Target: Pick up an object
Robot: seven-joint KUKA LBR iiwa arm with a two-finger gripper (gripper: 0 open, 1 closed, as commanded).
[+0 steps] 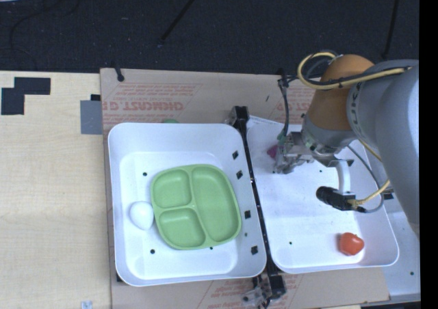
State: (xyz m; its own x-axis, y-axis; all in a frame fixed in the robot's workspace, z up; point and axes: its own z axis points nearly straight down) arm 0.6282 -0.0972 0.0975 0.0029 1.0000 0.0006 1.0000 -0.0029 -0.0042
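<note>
The arm (393, 130) is a thick, smooth cylinder of pale grey, matte, with a soft sheen along its upper edge. Above the wrist sits a rounded orange band (342, 96) — bulbous, glossy, lit brightest on top. A loop of yellow cable (316, 68) arcs over that band, and thin dark wires run down beside it. Below, the wrist narrows to a cluster of grey metal parts — brackets and small fittings, too fine to tell apart. A black connector (335, 197) juts from a white bracket, with a yellow-and-black cable curling back toward the grey body.
</note>
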